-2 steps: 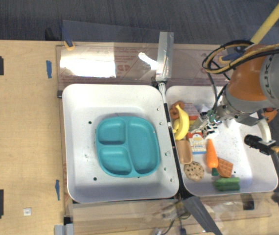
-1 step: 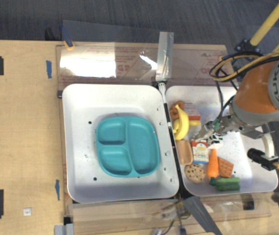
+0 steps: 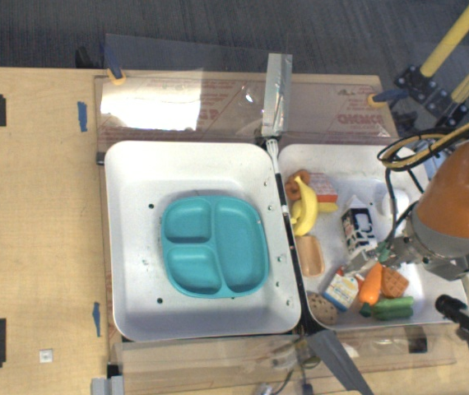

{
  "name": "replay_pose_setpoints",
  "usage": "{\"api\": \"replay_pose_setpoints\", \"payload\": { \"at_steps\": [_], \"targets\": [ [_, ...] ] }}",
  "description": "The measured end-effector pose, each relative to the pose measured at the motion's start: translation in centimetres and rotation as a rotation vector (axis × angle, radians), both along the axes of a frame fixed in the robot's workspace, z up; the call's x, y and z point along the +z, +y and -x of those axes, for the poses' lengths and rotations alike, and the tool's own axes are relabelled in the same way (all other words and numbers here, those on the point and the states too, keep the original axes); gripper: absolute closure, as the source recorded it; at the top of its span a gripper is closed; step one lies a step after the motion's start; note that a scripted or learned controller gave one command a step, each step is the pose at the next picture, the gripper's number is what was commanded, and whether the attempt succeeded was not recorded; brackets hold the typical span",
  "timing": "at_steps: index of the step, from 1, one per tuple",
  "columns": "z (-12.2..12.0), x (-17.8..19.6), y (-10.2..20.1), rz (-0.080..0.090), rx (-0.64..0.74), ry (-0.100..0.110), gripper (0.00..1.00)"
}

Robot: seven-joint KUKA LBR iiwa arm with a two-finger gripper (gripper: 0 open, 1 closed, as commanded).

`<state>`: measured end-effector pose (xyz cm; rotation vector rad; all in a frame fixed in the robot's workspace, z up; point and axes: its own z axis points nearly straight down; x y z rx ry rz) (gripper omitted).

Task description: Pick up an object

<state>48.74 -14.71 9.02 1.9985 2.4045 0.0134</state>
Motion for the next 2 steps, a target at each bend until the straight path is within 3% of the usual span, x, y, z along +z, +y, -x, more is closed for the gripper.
{"api": "replay_pose_setpoints", "payload": {
  "at_steps": [1,2],
  "targets": [
    [-0.2,0.7,0.2,-0.001,0.003,0.001,1.00],
    [-4.2,14.5,8.1,-0.005,-0.280,0.017,1.00]
  ]
}}
